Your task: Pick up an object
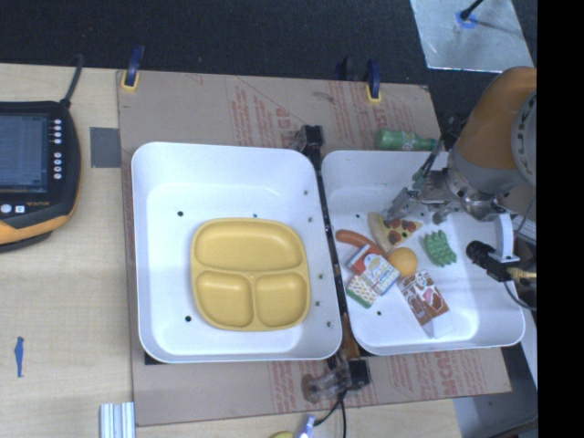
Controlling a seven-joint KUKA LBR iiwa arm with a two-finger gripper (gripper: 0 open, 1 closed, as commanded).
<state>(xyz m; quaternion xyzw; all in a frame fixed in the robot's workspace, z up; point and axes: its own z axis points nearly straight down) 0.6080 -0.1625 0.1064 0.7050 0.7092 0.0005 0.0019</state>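
Two shallow white bins sit side by side on a sheet of brown cardboard. The left white bin (155, 245) holds a yellow plastic tray with three compartments (248, 274). The right white bin (456, 331) holds a cluster of small toy items, and the grey arm with its orange band (497, 121) reaches over it from the right.

The two-finger gripper (399, 215) hangs low at the upper middle of the right bin, its dark tips pointing down and to the left; whether they stand apart or closed cannot be told from this view. Just beneath the tips lies a pale wedge-shaped pizza slice (391, 233). A red-orange sausage (353, 240) lies just left of it, a round orange ball (402, 262) just below, and a green knobbly piece (440, 247) to the right. Further down lie a small printed carton (371, 277) and a flat brown printed packet (423, 297), well clear of the gripper.
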